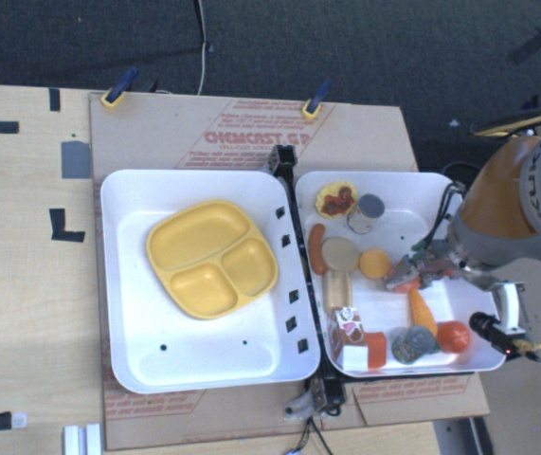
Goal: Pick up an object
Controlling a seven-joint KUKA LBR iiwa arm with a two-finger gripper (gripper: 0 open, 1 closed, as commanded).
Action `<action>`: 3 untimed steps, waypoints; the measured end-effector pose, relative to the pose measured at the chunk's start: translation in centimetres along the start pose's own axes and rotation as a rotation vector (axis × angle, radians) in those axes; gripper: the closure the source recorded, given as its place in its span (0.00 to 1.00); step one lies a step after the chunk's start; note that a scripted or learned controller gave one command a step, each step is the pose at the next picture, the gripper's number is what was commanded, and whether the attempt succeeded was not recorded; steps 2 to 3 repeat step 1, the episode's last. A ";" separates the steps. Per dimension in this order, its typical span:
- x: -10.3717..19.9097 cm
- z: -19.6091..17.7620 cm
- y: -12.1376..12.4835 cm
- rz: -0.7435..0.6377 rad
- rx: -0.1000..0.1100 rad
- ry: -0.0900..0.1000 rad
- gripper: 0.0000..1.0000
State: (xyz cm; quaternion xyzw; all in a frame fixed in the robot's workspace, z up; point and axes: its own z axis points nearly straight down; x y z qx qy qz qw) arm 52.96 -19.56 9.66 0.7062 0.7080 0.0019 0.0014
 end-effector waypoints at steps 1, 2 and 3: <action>12.3 -8.9 -2.7 0.000 0.009 0.001 1.00; 12.3 -8.9 -2.7 0.000 0.009 0.001 1.00; 12.3 -8.9 -2.7 0.000 0.009 0.001 1.00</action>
